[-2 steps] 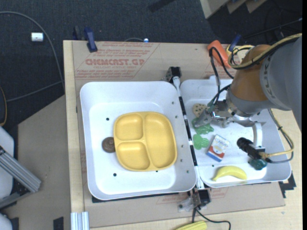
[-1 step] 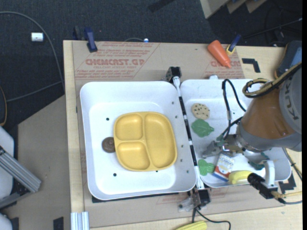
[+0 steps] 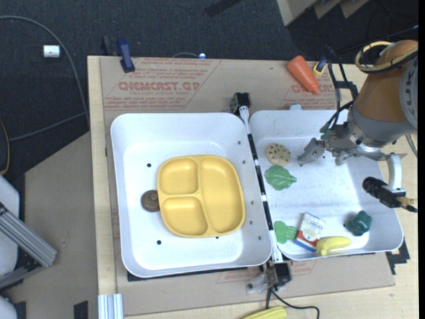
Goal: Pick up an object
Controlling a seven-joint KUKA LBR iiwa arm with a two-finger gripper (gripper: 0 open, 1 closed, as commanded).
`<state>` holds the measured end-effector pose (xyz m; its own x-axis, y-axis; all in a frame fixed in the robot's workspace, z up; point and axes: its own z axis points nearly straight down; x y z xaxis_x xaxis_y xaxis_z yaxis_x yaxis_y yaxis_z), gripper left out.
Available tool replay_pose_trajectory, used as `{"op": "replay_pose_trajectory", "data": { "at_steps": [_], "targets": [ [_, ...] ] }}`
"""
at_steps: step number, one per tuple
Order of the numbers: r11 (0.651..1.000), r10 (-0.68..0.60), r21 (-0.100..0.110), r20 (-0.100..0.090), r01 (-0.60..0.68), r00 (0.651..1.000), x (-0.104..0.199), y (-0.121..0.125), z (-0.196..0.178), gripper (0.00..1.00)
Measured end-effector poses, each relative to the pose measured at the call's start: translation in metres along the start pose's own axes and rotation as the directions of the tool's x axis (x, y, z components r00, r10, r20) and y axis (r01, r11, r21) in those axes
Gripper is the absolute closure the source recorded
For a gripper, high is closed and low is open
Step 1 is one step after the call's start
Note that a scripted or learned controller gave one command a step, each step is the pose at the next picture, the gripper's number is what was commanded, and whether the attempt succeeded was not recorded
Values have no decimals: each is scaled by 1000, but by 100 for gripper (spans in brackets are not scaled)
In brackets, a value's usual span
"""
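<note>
Camera view has the arm (image 3: pixel 388 92) coming in from the right, and the pincer (image 3: pixel 317 150) hangs over the upper middle of the right bin (image 3: pixel 332 178). Its fingers look spread a bit, and I see nothing between them, so I'd call it partly open and empty.

Closest pickable thing is the cookie (image 3: pixel 277 153), which sits just to the left of the pincer in this view, up near the divider between the two bins. It's a round tan disc with dark specks, lying flat on the bin floor, so no real long axis to line up with. Right below it is a green leaf (image 3: pixel 279 177), crumpled and floppy-looking, also a short hop down and left from the pincer.

Other stuff in that bin lies well apart, along the front edge: a second green piece (image 3: pixel 285 232), a small box (image 3: pixel 309 230), a banana (image 3: pixel 332 244) lying roughly left to right, and a dark green lump (image 3: pixel 359 224) at the right.

My guess is the next move needs a small shift left and a drop onto the cookie, and a flat disc may be tricky to pinch.
</note>
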<state>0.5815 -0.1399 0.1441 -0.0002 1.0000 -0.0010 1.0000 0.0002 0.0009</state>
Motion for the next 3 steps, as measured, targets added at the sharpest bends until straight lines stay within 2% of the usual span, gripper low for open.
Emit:
{"op": "replay_pose_trajectory", "data": {
  "at_steps": [1, 2, 3],
  "targets": [
    [1000, -1, 1, -2, 1, 1000, 48, -4, 59, 0],
    [1000, 0, 0, 0, 0, 1000, -5, 61, 59, 0],
    [1000, -2, -2, 0, 2, 1000, 32, 85, 59, 0]
  ]
}}
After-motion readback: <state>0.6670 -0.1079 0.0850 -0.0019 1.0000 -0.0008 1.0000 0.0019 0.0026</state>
